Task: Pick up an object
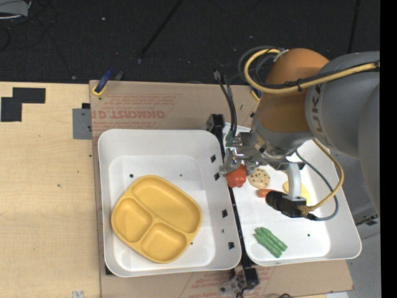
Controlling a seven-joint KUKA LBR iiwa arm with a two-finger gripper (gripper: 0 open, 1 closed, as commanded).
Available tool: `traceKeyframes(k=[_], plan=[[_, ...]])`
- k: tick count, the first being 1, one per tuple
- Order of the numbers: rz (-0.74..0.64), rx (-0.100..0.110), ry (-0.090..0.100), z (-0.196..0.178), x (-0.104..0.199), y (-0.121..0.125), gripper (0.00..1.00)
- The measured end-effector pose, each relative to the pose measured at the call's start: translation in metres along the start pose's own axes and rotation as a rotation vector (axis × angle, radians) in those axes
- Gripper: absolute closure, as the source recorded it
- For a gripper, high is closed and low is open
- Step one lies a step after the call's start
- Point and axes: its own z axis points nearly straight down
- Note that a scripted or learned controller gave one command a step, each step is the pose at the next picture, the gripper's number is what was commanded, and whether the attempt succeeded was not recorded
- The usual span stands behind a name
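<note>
My gripper (pixel 236 164) hangs over the left edge of the right bin (pixel 335 244), close to the divider between the two bins. A small red object (pixel 236 178) sits right under its tip, touching or nearly touching it; I cannot tell whether it is gripped. Just to the right lies a round speckled cookie-like piece (pixel 259 179). A small orange piece (pixel 263 193) lies below that. A yellow object (pixel 290 187) is partly hidden behind the arm's hardware. A green pod-like object (pixel 270 241) lies near the bin's front.
The left bin (pixel 124 144) holds a yellow divided plate (pixel 156 217) in its front half. The grey arm with its orange band (pixel 291 92) covers the back of the right bin. Brown cardboard (pixel 155 104) lies behind the bins.
</note>
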Motion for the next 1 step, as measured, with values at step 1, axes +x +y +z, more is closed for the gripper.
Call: traceKeyframes(k=[1], plan=[[0.0, 0.0, 0.0, 0.0076, 0.0545, -0.0079, 1.0]])
